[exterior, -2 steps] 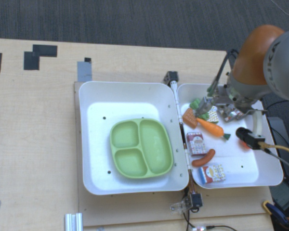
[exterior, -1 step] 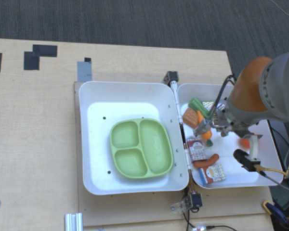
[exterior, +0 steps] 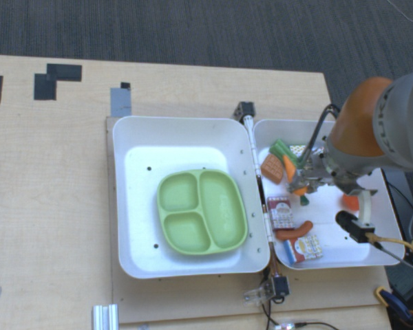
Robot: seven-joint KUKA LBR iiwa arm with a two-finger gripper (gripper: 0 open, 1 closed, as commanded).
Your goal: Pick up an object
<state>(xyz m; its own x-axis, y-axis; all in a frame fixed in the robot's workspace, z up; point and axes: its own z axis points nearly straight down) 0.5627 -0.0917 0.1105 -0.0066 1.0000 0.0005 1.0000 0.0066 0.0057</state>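
Two shallow white bins: left bin [exterior: 124,184] holds one light-green three-compartment plastic plate [exterior: 202,212]. Right bin [exterior: 330,256] holds about seven small objects, including one reddish sausage [exterior: 294,231] and one green block [exterior: 283,150]. Gripper [exterior: 301,183] low among objects; finger state cannot tell.

Arm bent low, hand [exterior: 301,182] perhaps downward-pointing

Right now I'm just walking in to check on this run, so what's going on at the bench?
The grey arm reaches over the right bin, its gripper low among small items: an orange block, a green piece, a small printed box and a sausage-shaped toy. Whether it holds anything can't be told. The left bin holds a green divided plate, untouched.
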